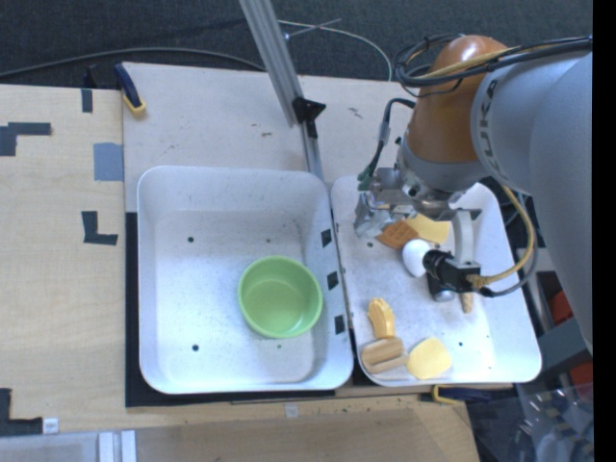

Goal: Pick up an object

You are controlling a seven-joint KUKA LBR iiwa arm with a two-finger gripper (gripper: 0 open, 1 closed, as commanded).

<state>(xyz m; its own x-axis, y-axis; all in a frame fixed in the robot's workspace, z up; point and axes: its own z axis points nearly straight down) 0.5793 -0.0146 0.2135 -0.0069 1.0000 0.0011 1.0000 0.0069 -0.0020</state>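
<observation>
Currently the grey two-finger gripper hangs low over the right-hand white bin, its grasp impossible to tell. A flat orange wedge-shaped toy lies just beside it, toward the arm.

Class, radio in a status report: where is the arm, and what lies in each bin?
Tool low at right bin's upper left corner, nothing seen held. Yellow food pieces and a white ball lie loose there. Green bowl in left bin.

A bulky grey arm wears a glossy orange band, with black cables looped over it.
</observation>
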